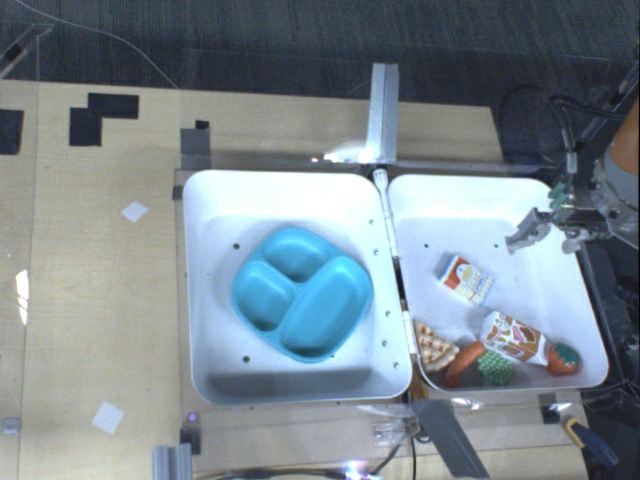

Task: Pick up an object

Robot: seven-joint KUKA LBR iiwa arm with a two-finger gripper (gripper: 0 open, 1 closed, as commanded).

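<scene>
**What's sitting around the two bins**

The light wooden bench (pixel 90 298) carries two shallow white bins side by side, the left bin (pixel 200 268) and the right bin (pixel 470 208), with their inner walls touching down the middle. An upright metal post (pixel 384 108) stands right behind that seam. A grey bracket (pixel 195 148) sits at the left bin's back corner.

Far left on the bench there's a stepped black patch (pixel 100 116), with another black patch (pixel 8 131) cut off by the frame edge. Two small white squares (pixel 134 210) (pixel 107 417) lie flat on the wood, well apart.

Behind the bench is dark carpet (pixel 250 18), with a thin cable (pixel 110 38) curving across it.
</scene>
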